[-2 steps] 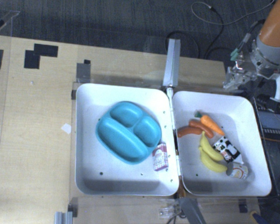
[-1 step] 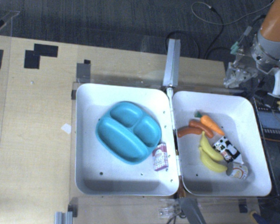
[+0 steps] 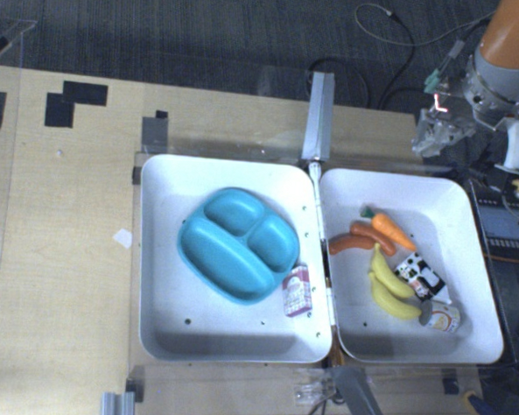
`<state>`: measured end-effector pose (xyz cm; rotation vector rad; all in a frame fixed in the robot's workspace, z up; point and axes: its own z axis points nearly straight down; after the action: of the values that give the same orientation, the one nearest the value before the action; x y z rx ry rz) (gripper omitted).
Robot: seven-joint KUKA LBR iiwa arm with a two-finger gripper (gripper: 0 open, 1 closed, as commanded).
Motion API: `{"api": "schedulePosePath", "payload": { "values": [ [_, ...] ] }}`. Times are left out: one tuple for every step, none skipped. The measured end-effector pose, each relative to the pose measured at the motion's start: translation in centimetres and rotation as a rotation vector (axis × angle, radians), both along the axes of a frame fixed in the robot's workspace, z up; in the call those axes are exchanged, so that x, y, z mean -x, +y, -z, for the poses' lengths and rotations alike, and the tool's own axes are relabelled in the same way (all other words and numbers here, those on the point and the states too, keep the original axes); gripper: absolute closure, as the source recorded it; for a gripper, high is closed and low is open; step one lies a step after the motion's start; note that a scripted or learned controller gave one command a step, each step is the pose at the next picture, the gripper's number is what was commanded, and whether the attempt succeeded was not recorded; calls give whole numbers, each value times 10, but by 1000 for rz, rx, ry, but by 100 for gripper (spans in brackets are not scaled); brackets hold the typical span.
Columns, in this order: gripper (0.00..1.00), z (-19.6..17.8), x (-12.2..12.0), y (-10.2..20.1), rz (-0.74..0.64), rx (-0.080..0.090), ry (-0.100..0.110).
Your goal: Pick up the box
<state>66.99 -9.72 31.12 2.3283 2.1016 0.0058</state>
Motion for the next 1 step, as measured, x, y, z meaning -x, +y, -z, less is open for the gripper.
{"api": "schedulePosePath", "payload": {
  "values": [
    [100, -82, 21, -38, 114, -1, -2]
  ]
}}
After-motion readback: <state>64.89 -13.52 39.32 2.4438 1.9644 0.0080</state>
